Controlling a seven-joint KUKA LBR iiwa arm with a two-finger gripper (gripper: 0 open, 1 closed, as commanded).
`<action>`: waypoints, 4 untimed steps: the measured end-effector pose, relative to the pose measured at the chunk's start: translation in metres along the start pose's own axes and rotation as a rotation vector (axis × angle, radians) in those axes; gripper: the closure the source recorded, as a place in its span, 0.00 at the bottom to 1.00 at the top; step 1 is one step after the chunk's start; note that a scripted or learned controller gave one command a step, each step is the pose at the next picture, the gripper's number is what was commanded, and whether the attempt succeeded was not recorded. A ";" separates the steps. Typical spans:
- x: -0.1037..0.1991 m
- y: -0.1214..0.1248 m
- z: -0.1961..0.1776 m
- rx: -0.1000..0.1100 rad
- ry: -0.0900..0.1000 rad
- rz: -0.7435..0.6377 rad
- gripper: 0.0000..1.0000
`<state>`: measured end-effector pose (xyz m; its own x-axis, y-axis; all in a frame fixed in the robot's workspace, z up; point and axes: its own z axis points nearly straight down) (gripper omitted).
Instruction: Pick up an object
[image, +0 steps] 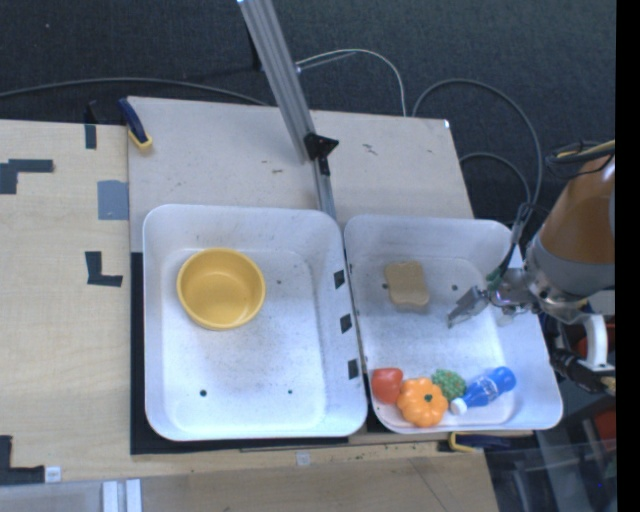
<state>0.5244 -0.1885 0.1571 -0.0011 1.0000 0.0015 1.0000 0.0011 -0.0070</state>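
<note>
My gripper (464, 308) hangs over the right side of the right bin (520, 415), open, with nothing between its fingers. A tan sponge-like block (407, 284) lies just left of it, apart from the fingertips. Along that bin's near edge sit a red piece (387, 382), an orange pumpkin (422, 401), a green piece (449, 383) and a blue bottle (487, 387), packed close together. A yellow bowl (221, 288) stands upright in the left bin (160, 400), near its far left corner.
A slanted metal pole (290, 90) ends at a black clamp (320, 146) behind the seam between the bins. A blue and yellow tool (135, 123) lies at the board's far left corner. Cables (480, 160) loop behind the right bin.
</note>
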 end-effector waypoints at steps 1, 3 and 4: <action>0.005 -0.002 0.064 0.001 0.000 0.000 0.00; 0.008 0.001 0.009 -0.009 -0.002 0.000 1.00; 0.001 -0.003 -0.037 -0.010 -0.003 0.000 1.00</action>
<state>0.5220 -0.1876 0.1940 -0.0007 1.0000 -0.0016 1.0000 0.0007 0.0028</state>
